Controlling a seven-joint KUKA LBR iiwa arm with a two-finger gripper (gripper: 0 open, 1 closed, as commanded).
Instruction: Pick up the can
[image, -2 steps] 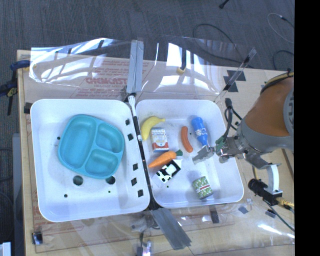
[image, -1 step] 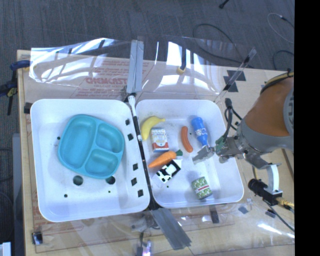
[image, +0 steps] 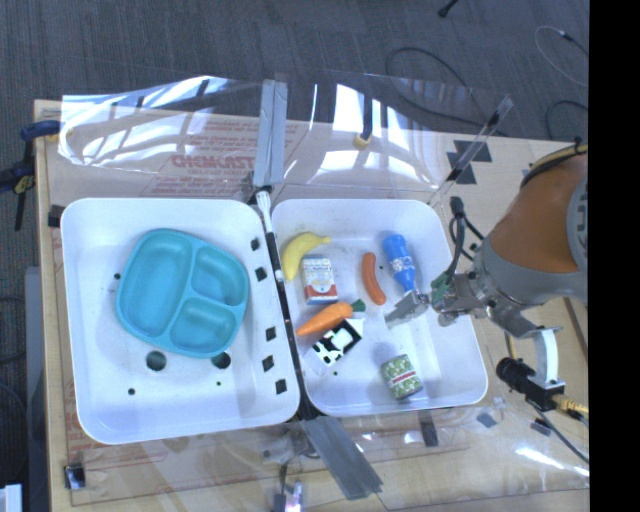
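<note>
No legible text or labels

A turquoise tray (image: 183, 293) was seen in the white left bin (image: 85, 400); the can (image: 401, 377) was patterned green and white.

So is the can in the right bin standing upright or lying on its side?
Lying on its side. The can shows its green label along its length, one round end facing lower right, on the right bin's floor, apart from the gripper.
</note>
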